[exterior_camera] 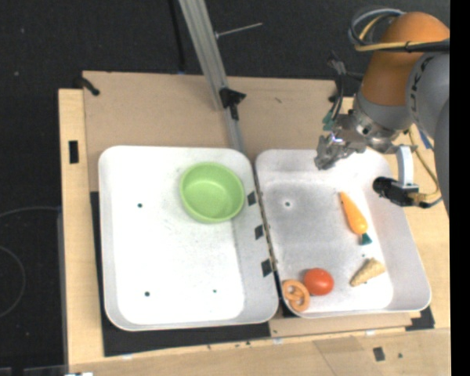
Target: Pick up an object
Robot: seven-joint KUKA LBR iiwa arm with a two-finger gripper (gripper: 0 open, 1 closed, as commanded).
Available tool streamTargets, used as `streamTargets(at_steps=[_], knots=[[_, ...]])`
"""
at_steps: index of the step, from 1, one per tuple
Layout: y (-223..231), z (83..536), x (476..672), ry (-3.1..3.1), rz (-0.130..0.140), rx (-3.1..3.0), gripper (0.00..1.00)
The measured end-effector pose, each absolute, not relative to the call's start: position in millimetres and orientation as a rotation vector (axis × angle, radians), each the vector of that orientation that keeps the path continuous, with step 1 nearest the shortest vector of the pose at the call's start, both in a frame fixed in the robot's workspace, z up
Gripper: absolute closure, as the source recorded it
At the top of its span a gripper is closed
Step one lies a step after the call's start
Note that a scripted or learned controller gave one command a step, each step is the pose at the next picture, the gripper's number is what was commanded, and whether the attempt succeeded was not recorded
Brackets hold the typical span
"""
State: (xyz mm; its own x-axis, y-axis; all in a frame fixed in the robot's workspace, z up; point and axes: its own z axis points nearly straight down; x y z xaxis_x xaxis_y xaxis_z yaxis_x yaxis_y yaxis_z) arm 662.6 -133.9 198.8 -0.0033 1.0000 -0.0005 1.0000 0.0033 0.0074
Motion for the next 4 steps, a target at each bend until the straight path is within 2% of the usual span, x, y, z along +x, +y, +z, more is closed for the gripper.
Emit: streamTargets(at_steps=[1, 2, 3, 4], knots=[[-134.6, 203.8, 663.3, 2.224, 0.003, 2.217, 1.00], [-84.0, 222.0, 667.8, 2.228, 0.005, 2.212, 1.00], [-34.6, 234.5, 663.2, 2.230, 0.003, 2.214, 1.00], [16.1, 226.9, 668.9, 2.228, 0.003, 2.213, 1.00]])
